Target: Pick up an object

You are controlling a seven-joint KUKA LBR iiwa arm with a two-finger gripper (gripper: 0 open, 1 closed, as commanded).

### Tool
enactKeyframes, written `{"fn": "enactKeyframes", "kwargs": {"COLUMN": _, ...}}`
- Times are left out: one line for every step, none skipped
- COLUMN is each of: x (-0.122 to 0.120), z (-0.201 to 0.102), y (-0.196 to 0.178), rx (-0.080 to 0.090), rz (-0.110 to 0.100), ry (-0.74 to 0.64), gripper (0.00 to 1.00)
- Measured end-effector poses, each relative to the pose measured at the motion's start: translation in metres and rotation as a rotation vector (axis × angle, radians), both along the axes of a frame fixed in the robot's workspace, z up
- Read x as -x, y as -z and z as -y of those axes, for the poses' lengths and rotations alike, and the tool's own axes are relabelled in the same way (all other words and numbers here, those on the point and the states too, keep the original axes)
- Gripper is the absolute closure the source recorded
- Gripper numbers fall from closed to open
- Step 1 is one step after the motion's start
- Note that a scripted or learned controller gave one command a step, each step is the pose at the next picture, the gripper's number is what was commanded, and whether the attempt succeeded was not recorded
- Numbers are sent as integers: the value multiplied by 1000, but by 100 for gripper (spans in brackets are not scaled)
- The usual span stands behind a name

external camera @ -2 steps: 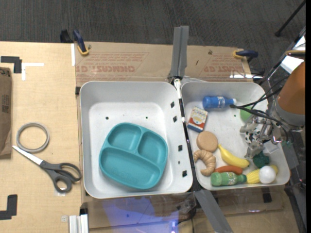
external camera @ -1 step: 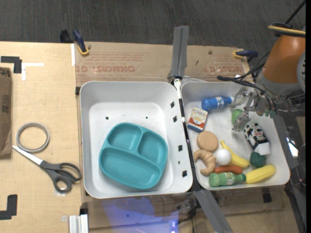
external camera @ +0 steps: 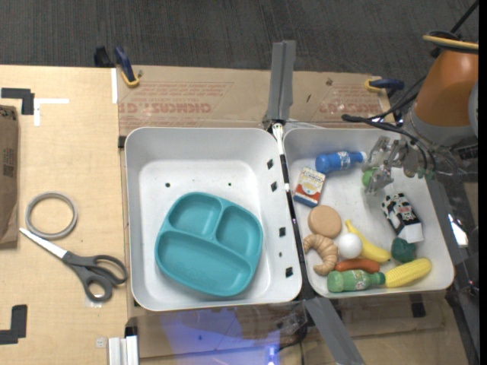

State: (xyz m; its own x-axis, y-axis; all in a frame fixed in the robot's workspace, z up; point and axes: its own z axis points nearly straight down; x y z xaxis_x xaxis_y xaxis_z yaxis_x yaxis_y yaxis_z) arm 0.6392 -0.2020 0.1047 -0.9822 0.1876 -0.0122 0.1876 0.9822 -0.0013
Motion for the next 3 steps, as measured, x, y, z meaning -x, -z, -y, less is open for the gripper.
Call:
{"fn": "enactKeyframes", "kwargs": {"x": 0, "z": 0, "y": 0, "rx": 0, "rz": 0, "ry": 0, "gripper": 0}}
{"fn": "enactKeyframes", "kwargs": {"x": -7, "z": 4, "y": 16, "rx": -7, "rz": -27, "ry": 20, "gripper": 0}}
{"fn": "enactKeyframes", "kwargs": {"x": 3, "z": -25, "y": 12, "rx": -4, "rz": -8, "ry": 108, "gripper": 0}}
